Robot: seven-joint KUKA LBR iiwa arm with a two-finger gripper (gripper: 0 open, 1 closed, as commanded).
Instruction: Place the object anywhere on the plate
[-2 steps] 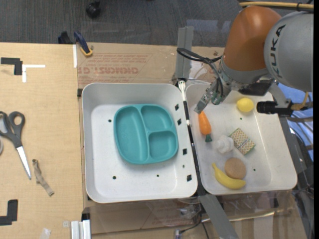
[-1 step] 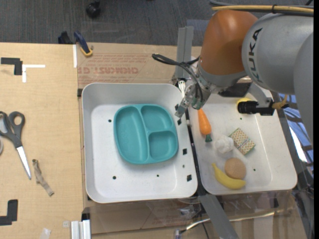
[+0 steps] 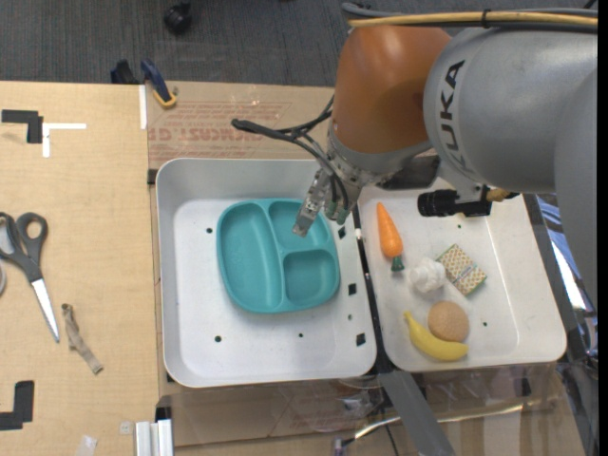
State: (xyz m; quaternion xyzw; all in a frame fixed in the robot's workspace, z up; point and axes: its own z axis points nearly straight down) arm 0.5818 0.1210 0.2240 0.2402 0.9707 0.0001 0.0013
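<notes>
Gripper (image 3: 313, 212): poised over the upper right compartment of the teal plate (image 3: 275, 255) in the left bin (image 3: 190, 350); finger spacing indistinct, cannot tell. Right bin (image 3: 532, 340), partly covered by the arm: one carrot (image 3: 389, 234), one banana (image 3: 435, 340), one round bun (image 3: 448, 321), one white lump (image 3: 427, 275), one patterned packet (image 3: 462, 269).

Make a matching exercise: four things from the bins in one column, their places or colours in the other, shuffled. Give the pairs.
Things:
1. plate
2. carrot
3. banana
4. gripper

Descriptions:
A. yellow, at the near edge of the right bin
B. teal, in the left bin
C. over the plate's far right corner
D. orange, at the far left of the right bin

Pairs: 1-B, 2-D, 3-A, 4-C
</notes>
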